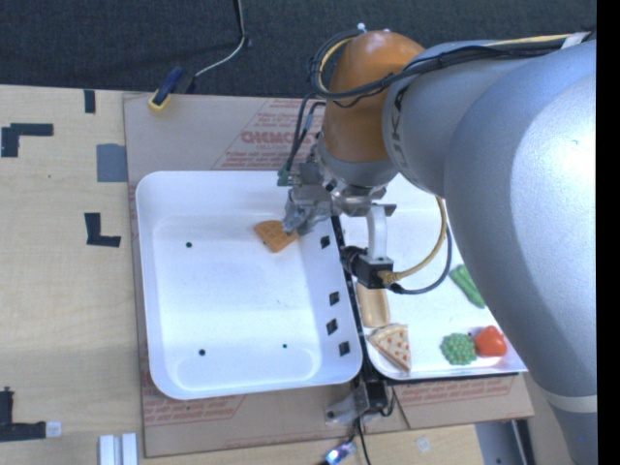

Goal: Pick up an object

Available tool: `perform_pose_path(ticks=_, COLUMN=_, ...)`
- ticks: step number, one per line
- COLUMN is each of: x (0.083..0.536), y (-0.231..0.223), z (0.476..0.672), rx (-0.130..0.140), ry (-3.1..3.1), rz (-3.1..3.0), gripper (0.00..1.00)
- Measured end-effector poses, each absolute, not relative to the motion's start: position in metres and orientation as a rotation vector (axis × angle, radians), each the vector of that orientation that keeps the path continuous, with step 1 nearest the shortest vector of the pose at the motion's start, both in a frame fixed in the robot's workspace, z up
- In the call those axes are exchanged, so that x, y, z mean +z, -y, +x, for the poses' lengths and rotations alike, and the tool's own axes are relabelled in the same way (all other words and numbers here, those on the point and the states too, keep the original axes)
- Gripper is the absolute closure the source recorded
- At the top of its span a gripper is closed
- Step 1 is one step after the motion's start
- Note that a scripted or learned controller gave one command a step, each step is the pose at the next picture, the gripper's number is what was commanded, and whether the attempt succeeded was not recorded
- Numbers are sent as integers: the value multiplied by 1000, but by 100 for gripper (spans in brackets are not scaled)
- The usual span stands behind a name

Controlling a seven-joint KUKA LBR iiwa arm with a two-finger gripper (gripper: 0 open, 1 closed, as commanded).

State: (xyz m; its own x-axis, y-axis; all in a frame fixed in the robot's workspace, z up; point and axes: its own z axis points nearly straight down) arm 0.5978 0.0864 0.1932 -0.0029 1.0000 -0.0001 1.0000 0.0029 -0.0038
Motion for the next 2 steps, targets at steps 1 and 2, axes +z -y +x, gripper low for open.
perform_pose_path(ticks=1, x=202, y=-87, z=598, rx=6, ry=2223, rz=-2215, gripper=100)
perform_pose_path(ticks=2, x=212, y=-87, z=597, rx=8, ry=2223, rz=-2213, gripper=100)
